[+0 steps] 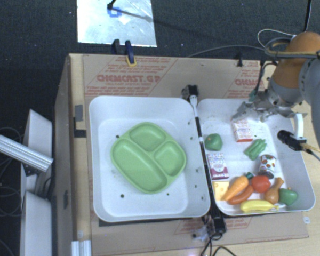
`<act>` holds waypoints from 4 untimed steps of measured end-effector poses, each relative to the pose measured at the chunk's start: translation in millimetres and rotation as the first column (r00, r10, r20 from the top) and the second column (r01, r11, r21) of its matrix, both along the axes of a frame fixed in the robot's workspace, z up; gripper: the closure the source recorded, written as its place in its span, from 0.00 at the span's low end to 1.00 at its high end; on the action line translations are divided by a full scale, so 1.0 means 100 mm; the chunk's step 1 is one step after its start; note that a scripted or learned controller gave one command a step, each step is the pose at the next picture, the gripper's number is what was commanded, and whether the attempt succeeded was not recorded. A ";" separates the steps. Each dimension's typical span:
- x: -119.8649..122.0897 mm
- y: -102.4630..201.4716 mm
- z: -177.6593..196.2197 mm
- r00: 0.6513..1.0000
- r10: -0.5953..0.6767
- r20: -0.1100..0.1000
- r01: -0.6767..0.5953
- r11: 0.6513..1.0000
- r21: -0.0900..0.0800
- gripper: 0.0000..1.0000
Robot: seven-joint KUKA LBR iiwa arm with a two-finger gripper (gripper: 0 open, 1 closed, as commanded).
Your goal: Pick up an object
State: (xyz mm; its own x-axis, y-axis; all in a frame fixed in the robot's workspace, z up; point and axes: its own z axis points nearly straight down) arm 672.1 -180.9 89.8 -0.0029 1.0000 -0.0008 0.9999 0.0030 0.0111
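Note:
My gripper [249, 110] hangs over the far part of the right bin [304, 181], just above a small white and red packet [241, 130]. Nothing shows between its tips. Nearby in the same bin lie a round green vegetable [213, 141], a green pod [254, 148] and a pink and white carton [217, 165]. Along the near edge sit a carrot [236, 189], a tomato [260, 183], a banana [258, 207], a drumstick [274, 190] and a green pear [289, 197].
The left bin [104, 127] holds a green divided plate [148, 156]. A divider rail [201, 143] runs between the two bins. A small brown and white round item [266, 164] sits beside the tomato, and a yellow wedge [220, 188] lies by the carrot.

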 end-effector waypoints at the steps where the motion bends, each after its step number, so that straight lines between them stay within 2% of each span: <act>1: 0.00 -0.01 0.00 1.000 0.000 0.000 0.000 1.000 0.000 0.00; 2: 0.00 -0.08 0.00 1.000 -0.001 0.000 0.001 1.000 0.000 0.00; 3: 0.00 0.04 0.00 1.000 0.001 0.001 -0.001 1.000 -0.004 0.00; 4: 0.00 0.00 0.00 1.000 0.000 0.000 0.000 1.000 0.000 0.00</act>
